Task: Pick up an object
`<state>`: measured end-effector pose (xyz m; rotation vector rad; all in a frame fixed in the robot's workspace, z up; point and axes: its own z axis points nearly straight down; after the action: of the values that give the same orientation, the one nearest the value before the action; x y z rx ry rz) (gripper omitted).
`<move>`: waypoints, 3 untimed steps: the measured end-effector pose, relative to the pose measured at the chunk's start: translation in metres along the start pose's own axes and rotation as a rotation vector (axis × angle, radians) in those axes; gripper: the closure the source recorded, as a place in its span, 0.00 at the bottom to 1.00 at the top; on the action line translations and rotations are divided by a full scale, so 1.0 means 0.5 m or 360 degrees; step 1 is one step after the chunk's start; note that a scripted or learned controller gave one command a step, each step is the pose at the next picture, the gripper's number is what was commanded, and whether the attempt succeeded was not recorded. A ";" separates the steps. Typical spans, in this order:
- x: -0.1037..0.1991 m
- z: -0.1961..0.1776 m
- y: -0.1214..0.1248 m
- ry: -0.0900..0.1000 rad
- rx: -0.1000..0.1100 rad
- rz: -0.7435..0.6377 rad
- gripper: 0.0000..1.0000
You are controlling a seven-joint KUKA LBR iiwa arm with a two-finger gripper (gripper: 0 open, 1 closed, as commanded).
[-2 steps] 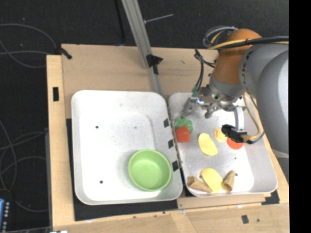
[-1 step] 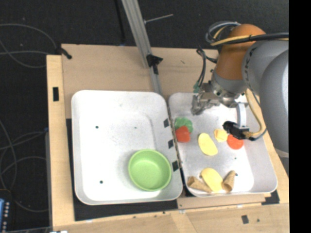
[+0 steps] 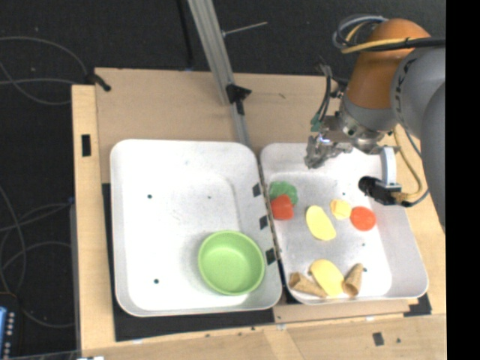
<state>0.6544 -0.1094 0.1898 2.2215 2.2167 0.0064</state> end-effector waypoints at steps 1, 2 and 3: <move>-0.002 -0.061 0.003 0.0000 0.0001 -0.0004 1.00; 0.089 -0.052 -0.031 0.0000 0.0009 -0.0012 1.00; 0.202 -0.067 -0.074 0.0003 0.0008 -0.0016 1.00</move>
<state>0.6176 -0.0085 0.2233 2.2141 2.2313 0.0027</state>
